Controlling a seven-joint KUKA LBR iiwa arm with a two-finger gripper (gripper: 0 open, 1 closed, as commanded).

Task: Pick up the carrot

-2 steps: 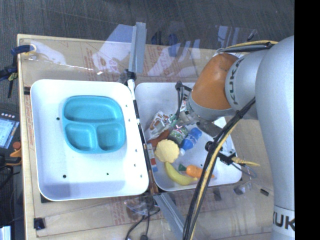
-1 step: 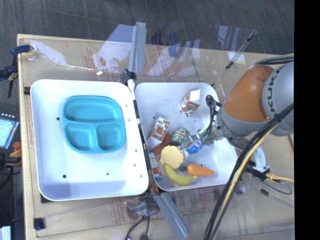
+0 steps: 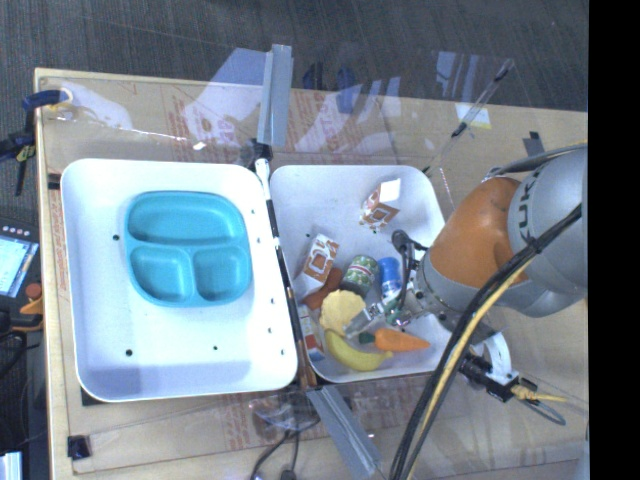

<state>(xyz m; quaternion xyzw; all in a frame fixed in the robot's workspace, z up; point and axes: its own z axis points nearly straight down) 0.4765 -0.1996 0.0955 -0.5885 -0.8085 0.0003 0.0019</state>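
Observation:
The carrot (image 3: 401, 342) is a short orange cone lying on its side near the front edge of the right bin (image 3: 425, 193), its tip pointing right. It rests against a yellow banana (image 3: 354, 354). My gripper (image 3: 388, 315) hangs just above and behind the carrot's thick end, low among the bin's items. The grey arm with its orange band (image 3: 470, 248) comes in from the right and hides the bin's right wall. From this angle I see nothing held.
The right bin also holds a pale yellow lumpy item (image 3: 342, 310), a green can (image 3: 360, 271), a blue bottle (image 3: 389, 276) and two small cartons (image 3: 321, 258) (image 3: 381, 206). The left bin (image 3: 90, 348) holds a blue divided tray (image 3: 190, 245).

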